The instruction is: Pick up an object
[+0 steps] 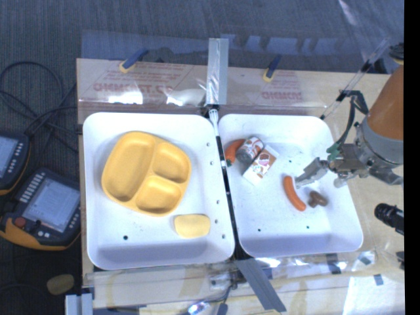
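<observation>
Where the hand (326,174) hovers, orange sausage (294,193) just beside, untouched.

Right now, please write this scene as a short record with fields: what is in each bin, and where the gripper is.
left bin: yellow divided plate; pale yellow oval piece near the front edge
right bin: orange sausage; small brown piece beside it; white carton; small can; orange piece by the left wall
gripper: over the right bin's right side, above the sausage and brown piece
held object: none seen between the fingers
arm: enters from the right
</observation>
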You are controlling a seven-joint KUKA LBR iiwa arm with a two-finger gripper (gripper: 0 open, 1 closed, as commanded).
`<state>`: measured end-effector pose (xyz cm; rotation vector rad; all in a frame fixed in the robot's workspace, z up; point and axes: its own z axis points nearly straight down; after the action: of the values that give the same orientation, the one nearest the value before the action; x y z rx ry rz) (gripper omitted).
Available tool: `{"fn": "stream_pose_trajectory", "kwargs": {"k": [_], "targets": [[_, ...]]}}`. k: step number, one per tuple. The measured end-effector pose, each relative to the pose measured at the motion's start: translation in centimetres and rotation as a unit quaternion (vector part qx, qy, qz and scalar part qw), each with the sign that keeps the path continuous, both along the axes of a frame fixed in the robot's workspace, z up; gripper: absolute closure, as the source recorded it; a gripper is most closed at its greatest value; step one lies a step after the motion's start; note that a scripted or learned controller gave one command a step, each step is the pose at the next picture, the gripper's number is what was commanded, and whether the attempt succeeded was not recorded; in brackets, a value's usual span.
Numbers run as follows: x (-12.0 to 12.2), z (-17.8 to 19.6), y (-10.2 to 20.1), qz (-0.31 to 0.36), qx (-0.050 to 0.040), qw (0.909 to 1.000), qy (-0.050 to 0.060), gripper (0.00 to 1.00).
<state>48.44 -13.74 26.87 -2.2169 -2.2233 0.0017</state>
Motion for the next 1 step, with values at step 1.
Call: {"fn": "stream_pose_trajectory", "kwargs": {"k": [1], "targets": [[4.98, -16.46, -3.87, 0.071, 0.0004, 0.9975, 0.000, 0.00]]}}
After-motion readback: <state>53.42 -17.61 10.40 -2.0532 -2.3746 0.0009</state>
